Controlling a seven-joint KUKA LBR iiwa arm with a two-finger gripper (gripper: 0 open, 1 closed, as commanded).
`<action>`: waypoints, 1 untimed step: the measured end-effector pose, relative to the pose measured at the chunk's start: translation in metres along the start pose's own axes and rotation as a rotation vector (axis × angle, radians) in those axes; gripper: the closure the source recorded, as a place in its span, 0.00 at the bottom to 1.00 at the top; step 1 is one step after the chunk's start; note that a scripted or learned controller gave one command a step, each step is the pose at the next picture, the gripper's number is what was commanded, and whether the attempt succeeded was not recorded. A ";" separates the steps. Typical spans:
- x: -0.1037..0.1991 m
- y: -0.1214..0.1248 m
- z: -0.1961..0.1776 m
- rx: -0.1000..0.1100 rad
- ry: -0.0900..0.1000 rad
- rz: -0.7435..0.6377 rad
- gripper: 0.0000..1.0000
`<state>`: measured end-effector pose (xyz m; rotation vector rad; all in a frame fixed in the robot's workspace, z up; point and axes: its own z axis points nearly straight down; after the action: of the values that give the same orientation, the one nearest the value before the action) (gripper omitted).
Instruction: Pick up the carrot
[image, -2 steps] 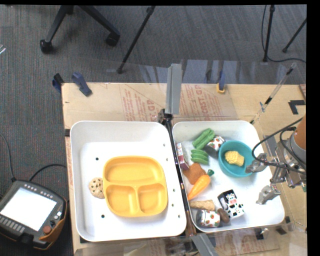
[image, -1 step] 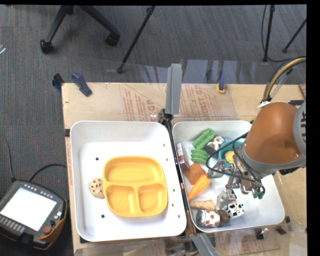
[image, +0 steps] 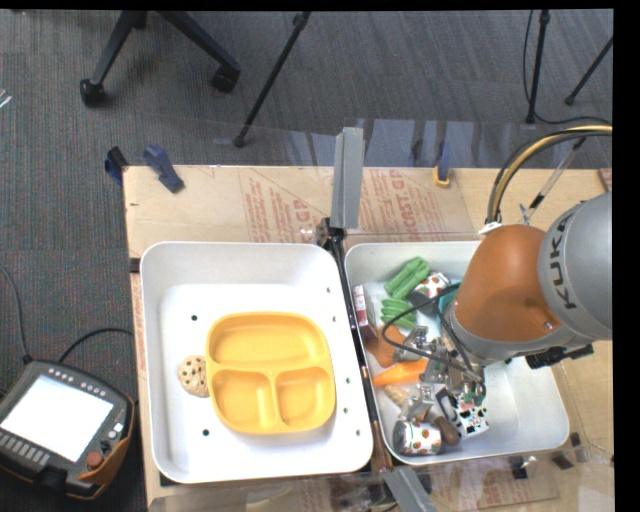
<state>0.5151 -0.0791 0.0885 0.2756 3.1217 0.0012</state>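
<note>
Small orange carrot (image: 398, 374) lying flat, tapered.

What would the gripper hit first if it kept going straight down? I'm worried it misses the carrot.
Probably the clutter beside the carrot, near the spotted cup; the gripper seems slightly right of the carrot, though depth is unclear.

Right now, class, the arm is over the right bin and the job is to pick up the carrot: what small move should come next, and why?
Probably shift the pincer slightly left and lower it onto the carrot, which lies just beside it, not between its fingers.
</note>
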 end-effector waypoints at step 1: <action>0.001 0.002 -0.009 0.001 0.005 -0.007 1.00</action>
<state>0.5144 -0.0771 0.0976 0.2652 3.1272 0.0005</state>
